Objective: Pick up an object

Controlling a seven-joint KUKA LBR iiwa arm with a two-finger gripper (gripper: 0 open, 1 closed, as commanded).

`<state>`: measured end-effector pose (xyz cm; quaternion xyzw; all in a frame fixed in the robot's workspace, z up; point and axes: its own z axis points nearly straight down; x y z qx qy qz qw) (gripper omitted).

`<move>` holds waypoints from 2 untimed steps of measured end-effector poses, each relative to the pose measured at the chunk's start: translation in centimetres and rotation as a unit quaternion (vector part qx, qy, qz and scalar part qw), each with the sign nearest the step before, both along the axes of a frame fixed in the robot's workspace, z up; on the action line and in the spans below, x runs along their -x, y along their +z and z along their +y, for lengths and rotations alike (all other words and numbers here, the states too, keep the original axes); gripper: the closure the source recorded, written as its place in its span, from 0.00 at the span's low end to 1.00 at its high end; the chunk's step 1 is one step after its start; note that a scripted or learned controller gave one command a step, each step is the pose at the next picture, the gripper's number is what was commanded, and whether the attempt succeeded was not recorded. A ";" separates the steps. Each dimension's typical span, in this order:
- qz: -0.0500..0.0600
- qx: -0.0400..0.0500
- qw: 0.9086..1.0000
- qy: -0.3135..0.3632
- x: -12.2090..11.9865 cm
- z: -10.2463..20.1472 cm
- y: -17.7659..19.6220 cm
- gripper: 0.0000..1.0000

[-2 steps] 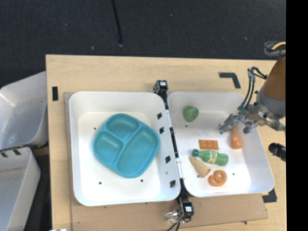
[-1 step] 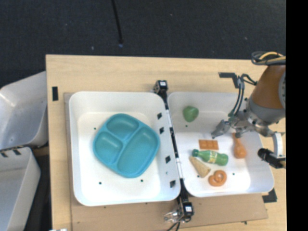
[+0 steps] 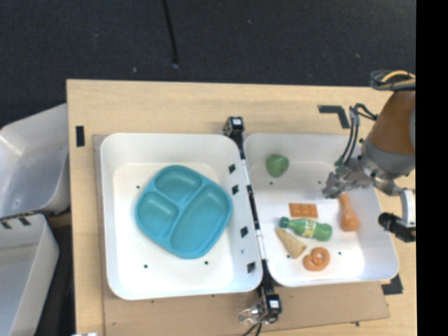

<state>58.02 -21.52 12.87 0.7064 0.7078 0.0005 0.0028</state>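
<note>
A: Hovering low over the right shallow white plastic bin (image 3: 323, 275), the two-finger gripper (image 3: 334, 184) sits just beside the top of the elongated orange carrot-shaped toy (image 3: 348, 213); whether it is wide or narrow cannot be told, and nothing visibly sits in it.

B: The step probably goes best with a straight descent centred on the carrot toy, closing across its narrow width.

A: The bin's right wall lies near that toy, leaving little room on that side. Open floor separates it from the flat orange rectangular block (image 3: 303, 210) and the green toy bottle with a yellow label (image 3: 306, 228). The round green toy (image 3: 277, 164) lies well apart.
</note>
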 end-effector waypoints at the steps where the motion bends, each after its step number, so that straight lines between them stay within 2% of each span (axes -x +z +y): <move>1: 0.000 -0.001 1.000 -0.002 0.2 -0.6 4.5 1.00; 2: 0.000 -0.001 1.000 0.001 0.3 0.1 9.2 1.00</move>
